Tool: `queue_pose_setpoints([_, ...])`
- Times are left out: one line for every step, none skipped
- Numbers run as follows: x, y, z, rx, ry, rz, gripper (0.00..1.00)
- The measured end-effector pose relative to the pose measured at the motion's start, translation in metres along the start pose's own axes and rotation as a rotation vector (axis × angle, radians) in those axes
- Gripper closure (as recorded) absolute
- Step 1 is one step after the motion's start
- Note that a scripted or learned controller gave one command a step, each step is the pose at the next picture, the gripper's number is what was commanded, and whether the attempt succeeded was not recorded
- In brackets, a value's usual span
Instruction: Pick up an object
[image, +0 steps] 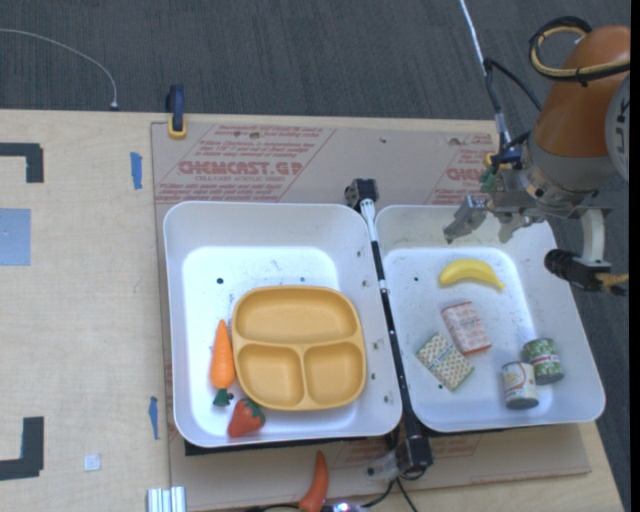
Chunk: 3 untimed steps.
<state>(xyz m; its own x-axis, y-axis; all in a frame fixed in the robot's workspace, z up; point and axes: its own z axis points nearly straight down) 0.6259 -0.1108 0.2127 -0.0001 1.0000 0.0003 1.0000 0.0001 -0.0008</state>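
Yellow and curved, a plastic toy banana (472, 274) lies near the far edge of the right white bin (575, 330), its long axis across the bin. The gripper (486, 221) hovers just beyond it over the far rim, fingers spread, holding nothing.

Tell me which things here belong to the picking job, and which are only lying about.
Belong to the job:
gripper, open, above the right bin
banana
pink packet
patterned packet
two cans

Only lying about:
yellow tray
carrot
strawberry
blue clamp
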Motion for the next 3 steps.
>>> queue_pose_setpoints([-0.015,-0.061,0.118,-0.003,-0.001,0.0,0.0])
queue_pose_setpoints([0.015,-0.11,0.123,-0.02,-0.007,0.001,0.0])
queue_pose_setpoints([0.012,-0.108,0.111,-0.027,-0.014,0.004,1.0])
